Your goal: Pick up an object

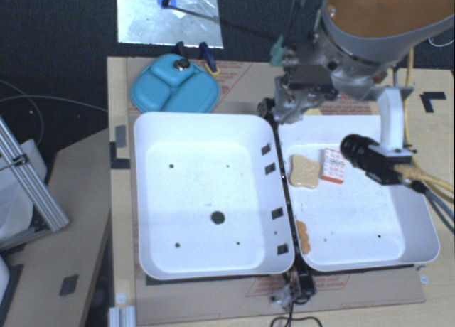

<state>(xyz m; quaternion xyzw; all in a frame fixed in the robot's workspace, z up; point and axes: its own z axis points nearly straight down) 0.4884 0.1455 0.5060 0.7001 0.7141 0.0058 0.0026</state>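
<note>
I see a tan, bread-like slice lying flat in the right bin near its left wall, just beside a small red-and-white box. My gripper hangs over the tabletop's far edge; its state I cannot tell.

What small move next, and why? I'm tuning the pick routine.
Probably shift the end effector forward over the right bin and lower it toward the tan piece. It sits at the bin's far rim, while the piece and the red-and-white box lie just below it.
</note>
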